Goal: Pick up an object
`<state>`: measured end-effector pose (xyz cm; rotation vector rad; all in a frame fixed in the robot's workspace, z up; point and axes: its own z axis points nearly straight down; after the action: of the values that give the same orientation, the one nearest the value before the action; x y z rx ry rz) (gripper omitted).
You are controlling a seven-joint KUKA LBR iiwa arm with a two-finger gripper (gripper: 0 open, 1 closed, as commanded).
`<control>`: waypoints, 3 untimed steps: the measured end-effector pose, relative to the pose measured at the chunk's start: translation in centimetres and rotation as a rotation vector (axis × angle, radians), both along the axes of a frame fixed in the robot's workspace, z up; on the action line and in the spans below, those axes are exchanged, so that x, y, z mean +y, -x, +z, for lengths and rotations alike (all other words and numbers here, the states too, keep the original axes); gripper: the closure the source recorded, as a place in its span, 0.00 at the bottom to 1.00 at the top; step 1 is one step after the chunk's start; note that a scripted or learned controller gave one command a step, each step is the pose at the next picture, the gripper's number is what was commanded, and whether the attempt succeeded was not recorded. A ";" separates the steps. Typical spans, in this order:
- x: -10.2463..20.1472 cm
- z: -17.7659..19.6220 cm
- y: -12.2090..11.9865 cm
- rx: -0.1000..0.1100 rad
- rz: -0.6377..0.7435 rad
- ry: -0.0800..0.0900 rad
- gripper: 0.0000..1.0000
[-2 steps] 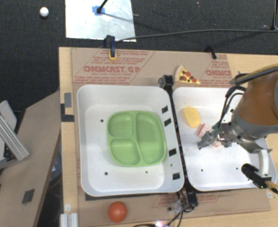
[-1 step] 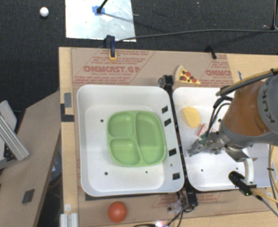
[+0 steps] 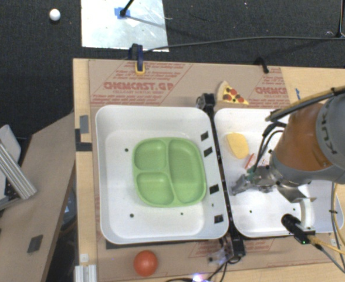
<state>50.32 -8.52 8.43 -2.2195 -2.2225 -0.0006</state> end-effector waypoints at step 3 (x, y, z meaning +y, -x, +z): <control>-0.2 12.3 0.4 -0.007 0.003 0.002 1.00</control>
<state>49.88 -8.76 20.73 -2.2210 -2.2302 -0.0066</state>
